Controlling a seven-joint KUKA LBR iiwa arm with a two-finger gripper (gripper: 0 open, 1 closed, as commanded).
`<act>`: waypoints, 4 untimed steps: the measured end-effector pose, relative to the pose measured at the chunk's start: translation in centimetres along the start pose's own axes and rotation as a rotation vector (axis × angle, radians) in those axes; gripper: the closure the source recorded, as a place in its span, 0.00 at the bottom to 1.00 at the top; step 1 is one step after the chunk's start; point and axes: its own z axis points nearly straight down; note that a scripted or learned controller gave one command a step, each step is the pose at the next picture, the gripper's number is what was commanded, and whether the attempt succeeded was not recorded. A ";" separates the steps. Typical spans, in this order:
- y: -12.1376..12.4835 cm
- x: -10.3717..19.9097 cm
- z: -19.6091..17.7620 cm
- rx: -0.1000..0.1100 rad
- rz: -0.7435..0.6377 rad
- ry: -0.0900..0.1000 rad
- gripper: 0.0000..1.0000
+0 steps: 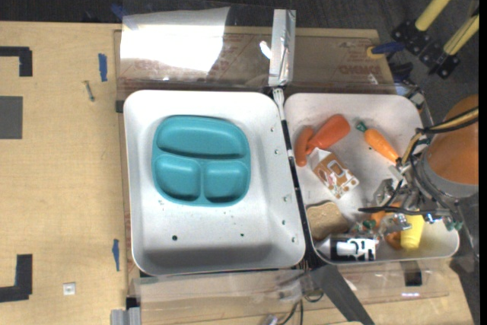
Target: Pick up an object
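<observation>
Several small objects crowded the right white bin (407, 109) where the gripper (396, 198) hung (its opening impossible to tell); descending squarely over one object seemed wisest.

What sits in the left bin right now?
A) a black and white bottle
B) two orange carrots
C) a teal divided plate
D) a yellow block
C: the teal divided plate lies alone in the left bin, while the carrots and other small items are all in the right bin, where the arm is reaching in.
</observation>
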 end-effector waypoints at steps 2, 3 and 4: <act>0.0 -0.6 -2.1 0.005 0.003 -0.016 1.00; 1.1 -4.4 0.2 -0.005 -0.269 0.009 1.00; 4.6 -5.2 -14.3 -0.005 -0.315 0.003 1.00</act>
